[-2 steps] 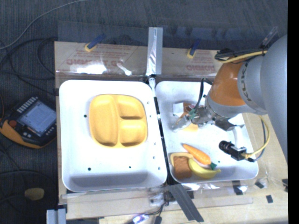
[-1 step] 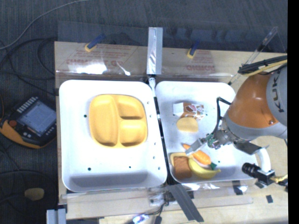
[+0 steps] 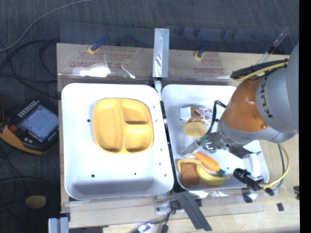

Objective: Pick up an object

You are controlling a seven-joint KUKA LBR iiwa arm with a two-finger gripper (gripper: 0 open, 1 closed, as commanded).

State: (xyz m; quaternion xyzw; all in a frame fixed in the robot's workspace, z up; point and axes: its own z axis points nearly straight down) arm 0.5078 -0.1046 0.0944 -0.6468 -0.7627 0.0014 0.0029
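Note:
My gripper (image 3: 206, 143) reaches into the right bin (image 3: 170, 130) from the right, low over the toys in its middle. Just below its tip lies an orange carrot (image 3: 207, 161) with a green end. Under the carrot rests a yellow banana (image 3: 210, 178), and a brown bread piece (image 3: 188, 173) sits at the bin's near left. A pale round cookie-like piece (image 3: 195, 129) lies just left of the gripper. A small white packet with a red print (image 3: 198, 113) sits behind it. The arm's orange band (image 3: 245, 113) covers the bin's right side.
The left bin (image 3: 73, 130) holds a yellow divided plate (image 3: 122, 124) in its middle. A metal strip (image 3: 161, 52) stands at the back between the bins. A handheld controller (image 3: 30, 126) lies on the floor to the left of the bench.

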